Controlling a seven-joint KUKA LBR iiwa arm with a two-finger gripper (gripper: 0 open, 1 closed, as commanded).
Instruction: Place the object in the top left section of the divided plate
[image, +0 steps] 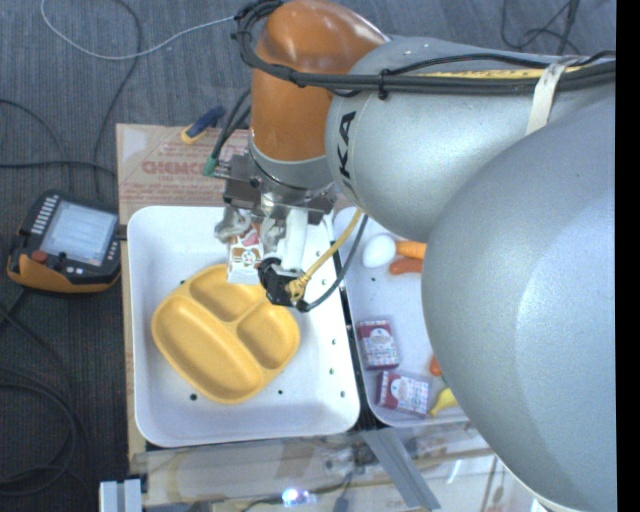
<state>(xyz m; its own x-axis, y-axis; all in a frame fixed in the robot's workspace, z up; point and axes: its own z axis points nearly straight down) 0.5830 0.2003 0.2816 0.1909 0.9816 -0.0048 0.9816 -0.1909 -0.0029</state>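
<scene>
Camera view showed the gripper (243, 240) over the yellow divided plate (226, 338), fingers shut on a small packet (243, 262) hanging upright.

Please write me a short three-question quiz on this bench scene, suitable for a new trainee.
1. True or false: the yellow divided plate lies in the left bin.
2. Which of these lies in the right bin? A) a white egg-shaped item B) a blue mug C) a green sponge
3. Fill in: the gripper hangs over the plate's ____ edge, as the camera sees it.

Key
1. True.
2. A; two small red packets lie nearer the camera in the same bin.
3. Upper, beside a small red and white item at the rim.
</scene>
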